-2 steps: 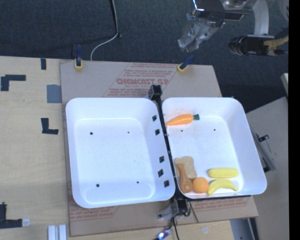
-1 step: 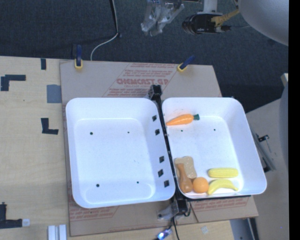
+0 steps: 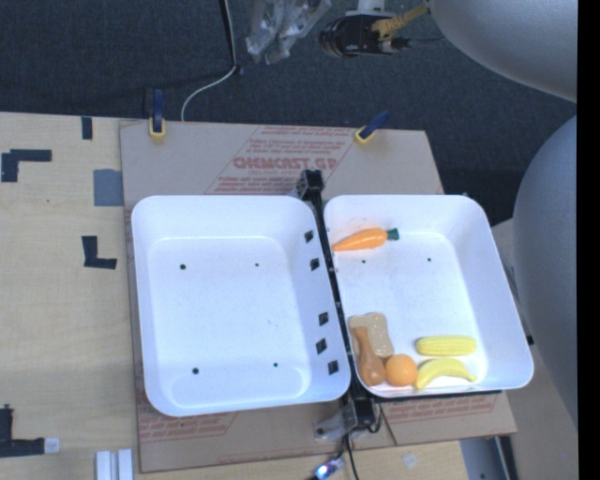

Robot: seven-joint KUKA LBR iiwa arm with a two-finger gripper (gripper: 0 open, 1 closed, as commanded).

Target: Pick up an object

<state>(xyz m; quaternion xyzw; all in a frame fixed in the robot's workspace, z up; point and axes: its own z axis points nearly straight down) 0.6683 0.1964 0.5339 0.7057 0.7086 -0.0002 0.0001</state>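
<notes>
The right bin (image 3: 495, 272) holds several toy foods. An orange carrot (image 3: 361, 240) lies near its back left corner. Along the front edge sit a tan bread slice (image 3: 375, 331), a brown piece (image 3: 367, 364) under it, a small orange (image 3: 401, 371), a yellow corn cob (image 3: 445, 346) and a banana (image 3: 444, 373). My gripper (image 3: 279, 28) hangs high beyond the back of the bins, over the dark floor, far from every object. Nothing shows in it. The grey arm (image 3: 511, 42) crosses the top right corner.
The left bin (image 3: 142, 281) stands beside the right one, joined by black clips (image 3: 323, 281). Both rest on a cardboard sheet (image 3: 272, 164) held by clamps (image 3: 156, 114) at the back. A white cable (image 3: 208, 84) trails behind.
</notes>
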